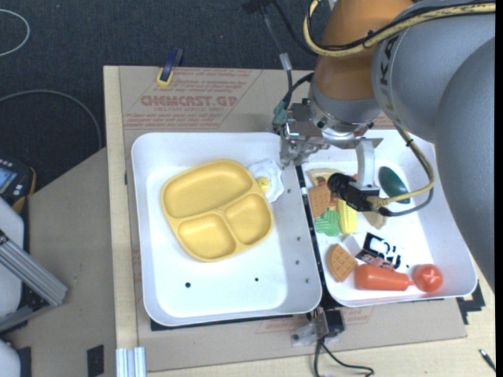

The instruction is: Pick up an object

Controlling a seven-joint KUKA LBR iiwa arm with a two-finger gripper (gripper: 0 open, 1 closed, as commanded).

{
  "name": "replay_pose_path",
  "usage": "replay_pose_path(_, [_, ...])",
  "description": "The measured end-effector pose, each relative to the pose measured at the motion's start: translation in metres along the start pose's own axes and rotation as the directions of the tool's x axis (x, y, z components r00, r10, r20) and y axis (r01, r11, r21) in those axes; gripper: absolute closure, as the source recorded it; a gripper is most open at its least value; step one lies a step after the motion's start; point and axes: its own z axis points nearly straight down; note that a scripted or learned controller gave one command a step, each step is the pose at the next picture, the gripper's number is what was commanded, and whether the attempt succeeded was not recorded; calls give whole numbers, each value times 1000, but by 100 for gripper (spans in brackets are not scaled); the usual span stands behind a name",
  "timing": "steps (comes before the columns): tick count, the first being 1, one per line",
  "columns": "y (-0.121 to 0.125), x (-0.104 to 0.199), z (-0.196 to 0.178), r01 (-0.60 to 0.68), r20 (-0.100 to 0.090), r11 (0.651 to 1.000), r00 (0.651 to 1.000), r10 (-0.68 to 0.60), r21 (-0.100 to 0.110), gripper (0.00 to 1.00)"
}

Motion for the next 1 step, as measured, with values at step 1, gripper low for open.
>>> replay_pose_path(1, [-1, -13, 17, -8, 3, 1000, 1000, 8, 7, 100])
